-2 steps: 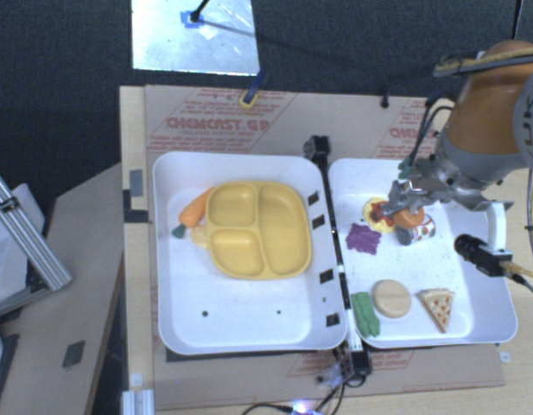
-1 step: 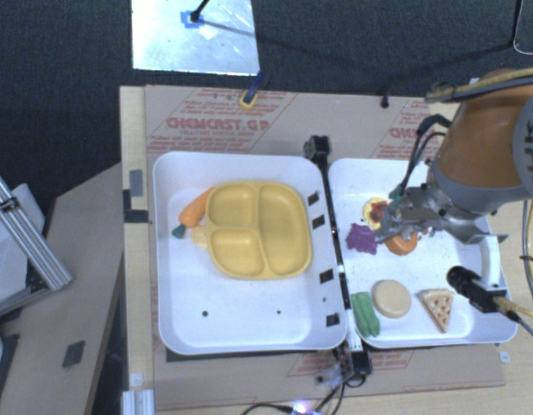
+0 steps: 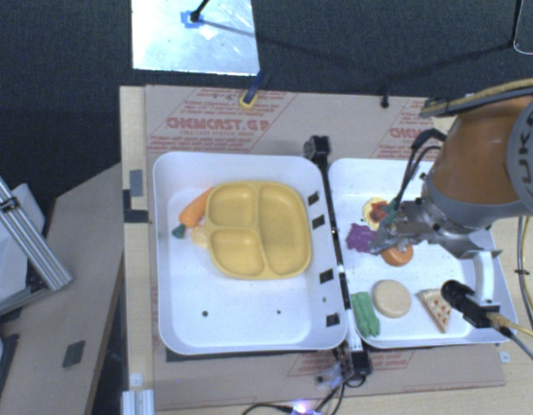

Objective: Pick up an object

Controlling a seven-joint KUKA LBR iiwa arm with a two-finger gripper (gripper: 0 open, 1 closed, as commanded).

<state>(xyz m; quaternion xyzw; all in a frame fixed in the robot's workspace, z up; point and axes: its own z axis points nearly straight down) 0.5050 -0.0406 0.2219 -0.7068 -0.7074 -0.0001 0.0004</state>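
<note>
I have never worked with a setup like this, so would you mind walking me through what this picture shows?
This is one camera fixed above a bench, looking down at a slant. The grey machine with the orange band on the right is a robot arm; its claw is the grasping part. It is meant to pick up an object.

Two shallow white bins sit side by side. The left bin holds a yellow divided tray with a toy carrot against its left edge. The right bin holds toy food: a purple piece, an orange piece, a round tan piece, a green piece and a pizza slice.

The claw hangs low over the purple and orange pieces. I cannot tell whether it grips anything.
</note>
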